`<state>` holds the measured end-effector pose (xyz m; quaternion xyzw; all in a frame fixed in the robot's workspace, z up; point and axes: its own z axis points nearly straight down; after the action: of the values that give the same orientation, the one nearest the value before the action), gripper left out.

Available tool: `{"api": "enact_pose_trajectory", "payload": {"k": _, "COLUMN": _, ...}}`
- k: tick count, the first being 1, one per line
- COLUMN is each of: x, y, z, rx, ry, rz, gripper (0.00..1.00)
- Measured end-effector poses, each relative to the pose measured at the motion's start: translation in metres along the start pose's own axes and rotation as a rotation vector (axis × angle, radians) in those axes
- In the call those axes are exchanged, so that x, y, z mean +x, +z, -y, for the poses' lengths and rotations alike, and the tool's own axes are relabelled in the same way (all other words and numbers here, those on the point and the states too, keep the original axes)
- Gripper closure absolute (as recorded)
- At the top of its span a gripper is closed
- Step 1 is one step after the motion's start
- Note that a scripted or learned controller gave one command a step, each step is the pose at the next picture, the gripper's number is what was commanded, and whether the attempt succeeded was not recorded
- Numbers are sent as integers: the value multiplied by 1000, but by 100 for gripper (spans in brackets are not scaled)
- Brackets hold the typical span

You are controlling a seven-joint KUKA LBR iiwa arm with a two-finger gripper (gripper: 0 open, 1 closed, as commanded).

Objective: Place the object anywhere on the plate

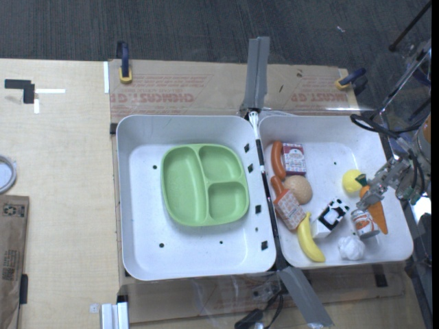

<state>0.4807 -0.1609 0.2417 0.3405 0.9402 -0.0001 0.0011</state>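
Camera view: gripper low at right bin far edge, over carrot and small can; grip state unclear. Plate in left bin, green, three-compartment, bare. Step judged: pick phase. Next: secure one item, lift, carry left across divider.

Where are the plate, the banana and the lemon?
plate (180,184): camera view, floor of its long left compartment.
banana (308,239): camera view, middle of its curve.
lemon (352,181): camera view, centre of its skin.
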Motion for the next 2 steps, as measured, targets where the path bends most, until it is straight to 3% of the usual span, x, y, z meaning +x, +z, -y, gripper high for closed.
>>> {"api": "enact_pose_trajectory", "payload": {"k": 1, "x": 48, "y": 26, "z": -114, "rx": 1, "ry": -75, "rz": -3, "gripper": 100}}
{"api": "enact_pose_trajectory", "payload": {"k": 2, "x": 77, "y": 17, "z": -206, "rx": 0, "ry": -314, "rz": -1, "gripper": 100}}
